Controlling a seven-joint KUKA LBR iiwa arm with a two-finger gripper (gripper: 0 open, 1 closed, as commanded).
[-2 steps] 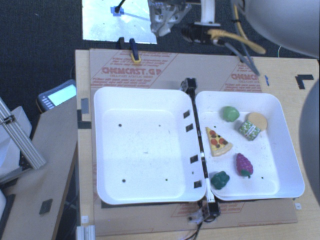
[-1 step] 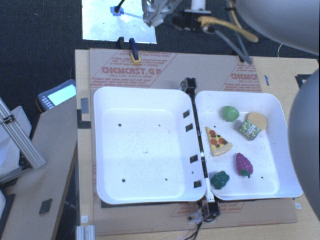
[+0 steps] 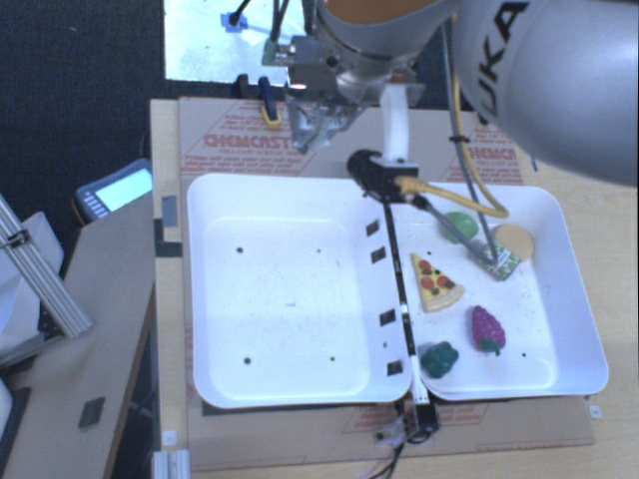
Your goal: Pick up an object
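Observation:
The right bin [image 3: 574,297] holds several small toys: a pizza slice [image 3: 436,283], a purple grape bunch [image 3: 487,328], a dark green leafy piece [image 3: 438,358], a green round piece [image 3: 460,226], a tan disc [image 3: 515,239] and a thin grey stick with a green and white tip [image 3: 496,258]. My gripper [image 3: 319,128] hangs above the back rim of the left bin [image 3: 205,267], left of the divider between the bins. It is well away from all the toys, and I see nothing in it.
Both bins rest on a cardboard sheet [image 3: 240,143]. A yellow and black clamp [image 3: 268,103] sits at the sheet's back edge, close to the gripper. To the left stand a small screen device [image 3: 115,193] and an aluminium rail [image 3: 40,277].

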